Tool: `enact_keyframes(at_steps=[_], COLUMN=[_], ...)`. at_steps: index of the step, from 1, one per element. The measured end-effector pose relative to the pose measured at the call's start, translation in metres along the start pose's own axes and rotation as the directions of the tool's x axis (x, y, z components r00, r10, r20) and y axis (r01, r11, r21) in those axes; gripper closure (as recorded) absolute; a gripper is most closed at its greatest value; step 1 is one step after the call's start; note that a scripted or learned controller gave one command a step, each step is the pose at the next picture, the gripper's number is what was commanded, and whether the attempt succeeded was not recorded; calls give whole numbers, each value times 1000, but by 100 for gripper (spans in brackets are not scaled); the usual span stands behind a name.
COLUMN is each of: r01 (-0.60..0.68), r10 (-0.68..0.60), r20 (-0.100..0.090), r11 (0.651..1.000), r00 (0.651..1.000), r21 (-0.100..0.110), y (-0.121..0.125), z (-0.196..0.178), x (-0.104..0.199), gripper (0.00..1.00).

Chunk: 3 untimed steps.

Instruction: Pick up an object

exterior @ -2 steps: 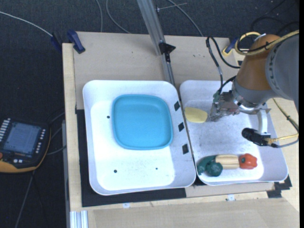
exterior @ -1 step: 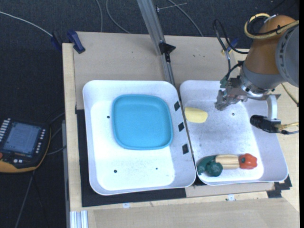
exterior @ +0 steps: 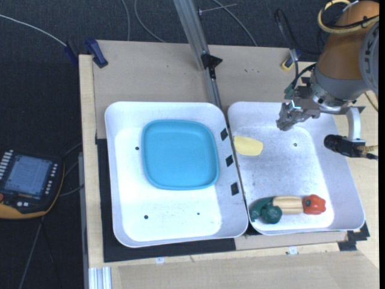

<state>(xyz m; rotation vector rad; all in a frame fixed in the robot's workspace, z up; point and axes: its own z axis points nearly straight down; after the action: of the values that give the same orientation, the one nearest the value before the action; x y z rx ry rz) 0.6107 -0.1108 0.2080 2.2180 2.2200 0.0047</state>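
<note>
While gripper [exterior: 287, 120] hangs over upper part of right bin [exterior: 337, 161], nothing visible between fingers; whether open or closed, cannot tell; step looks like approach, no pick made yet; yellow piece [exterior: 248, 146] lies near left wall, just below-left of gripper; green, tan and red toys [exterior: 287, 207] sit along bottom edge; blue plate [exterior: 180, 154] in left bin; next move needs shift over chosen piece, then descent.

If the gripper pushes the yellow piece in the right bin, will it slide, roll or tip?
The yellow piece looks low and rounded, so it probably slides rather than tips. It lies near the right bin's left wall, which may stop it. Its smooth surface could slip between fingers.
</note>
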Motion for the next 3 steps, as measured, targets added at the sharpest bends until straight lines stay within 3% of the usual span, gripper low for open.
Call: enact_keyframes(at_steps=[1, 2, 3], r01=[0, -1, 3], r10=[0, 1, -3], r20=[0, 0, -2], r11=[1000, 1000, 1000], r00=[1000, 1000, 1000], r21=[-2, 3, 5], y=[0, 0, -13], z=[-63, -70, -52], x=[4, 4, 56], gripper=[100, 100, 100])
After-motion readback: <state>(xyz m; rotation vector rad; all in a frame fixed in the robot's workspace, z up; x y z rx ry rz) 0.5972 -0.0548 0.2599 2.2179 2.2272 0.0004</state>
